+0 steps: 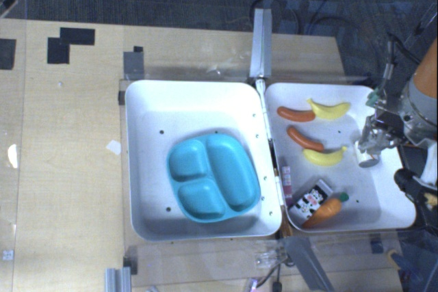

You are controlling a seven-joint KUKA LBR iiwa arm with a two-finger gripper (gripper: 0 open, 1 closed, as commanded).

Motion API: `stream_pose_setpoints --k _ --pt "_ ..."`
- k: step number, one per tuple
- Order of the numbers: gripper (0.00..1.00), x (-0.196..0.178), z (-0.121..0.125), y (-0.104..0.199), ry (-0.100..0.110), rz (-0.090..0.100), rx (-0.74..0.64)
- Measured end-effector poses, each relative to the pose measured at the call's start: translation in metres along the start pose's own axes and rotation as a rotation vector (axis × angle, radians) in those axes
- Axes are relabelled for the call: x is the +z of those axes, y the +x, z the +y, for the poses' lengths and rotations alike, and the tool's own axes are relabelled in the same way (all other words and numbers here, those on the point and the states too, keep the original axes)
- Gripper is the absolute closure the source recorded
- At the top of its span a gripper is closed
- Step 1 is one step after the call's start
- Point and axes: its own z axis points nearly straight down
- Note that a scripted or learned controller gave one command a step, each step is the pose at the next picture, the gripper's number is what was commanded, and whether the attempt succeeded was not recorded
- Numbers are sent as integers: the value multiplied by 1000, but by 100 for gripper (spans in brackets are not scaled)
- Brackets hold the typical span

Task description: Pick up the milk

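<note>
The milk [311, 198] is a small carton with a black and white cow pattern. It lies on its side near the front left of the right bin [390, 205], touching an orange carrot [324, 210] just in front of it. My gripper [369, 147] hangs over the right part of the same bin, well to the right of the milk and farther back. Nothing shows in its grasp.
Two orange-red sausages [296, 113] [305, 139] and two yellow bananas [330, 109] [324, 156] lie at the back and middle of the right bin. A small pink item [285, 178] rests by its left wall. The left bin [147, 113] holds a blue divided plate [213, 176].
</note>
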Motion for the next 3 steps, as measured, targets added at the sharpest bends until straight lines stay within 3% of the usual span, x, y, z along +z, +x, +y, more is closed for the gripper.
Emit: stream_pose_setpoints --k 2,3 --pt "100 -21 3 3 -6 -1 -16" --pt "100 -122 -20 63 -1 1 75"
